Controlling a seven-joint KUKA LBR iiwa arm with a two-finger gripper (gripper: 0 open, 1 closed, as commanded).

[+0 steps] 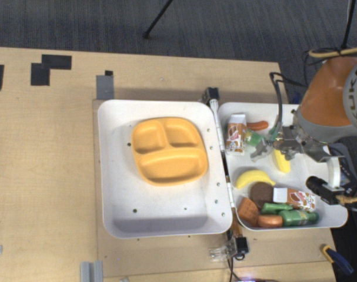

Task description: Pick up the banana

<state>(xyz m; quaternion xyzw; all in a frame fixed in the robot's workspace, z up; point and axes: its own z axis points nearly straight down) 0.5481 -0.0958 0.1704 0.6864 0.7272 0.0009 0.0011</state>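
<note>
The banana (253, 178) is a yellow crescent lying in the right bin (340, 219), near that bin's left wall and just above a brown round item (262, 192). My gripper (278, 147) hangs over the middle of the right bin, up and to the right of the banana and apart from it. A second small yellow piece (282, 162) sits directly under the gripper, partly covered by it. The grey arm with its orange band (325, 98) comes in from the right.
The right bin also holds a juice carton (235, 135), a red sausage (258, 125), green items (253, 138), a green bottle (296, 217), a snack packet (300, 198) and an orange-brown piece (247, 210). The left bin (116, 175) bears an orange sectioned tray (166, 150).
</note>
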